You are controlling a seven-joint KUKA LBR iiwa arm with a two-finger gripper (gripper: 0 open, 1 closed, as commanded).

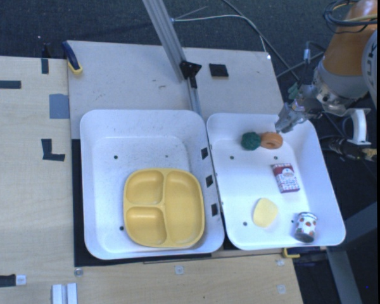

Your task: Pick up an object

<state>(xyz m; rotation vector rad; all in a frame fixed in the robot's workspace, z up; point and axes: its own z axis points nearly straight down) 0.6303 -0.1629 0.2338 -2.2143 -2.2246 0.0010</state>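
Observation:
The right bin [323,170] holds a dark green ball-like object [250,140] touching an orange round object [271,140] near its far edge. A small red box [285,178] lies in the middle, a pale yellow round piece [265,212] sits nearer the front, and a white-and-grey object with red marks [304,226] rests at the front right corner. My gripper [286,121] hangs over the bin's far right part, just above and right of the orange object, with nothing visibly between its fingers.
The left bin [101,138] holds a yellow divided plate [164,207]. A slanted metal post [168,27] rises behind the bins. A blue-and-yellow clamp [71,58] sits at the bench's far left. Cables trail at the back right.

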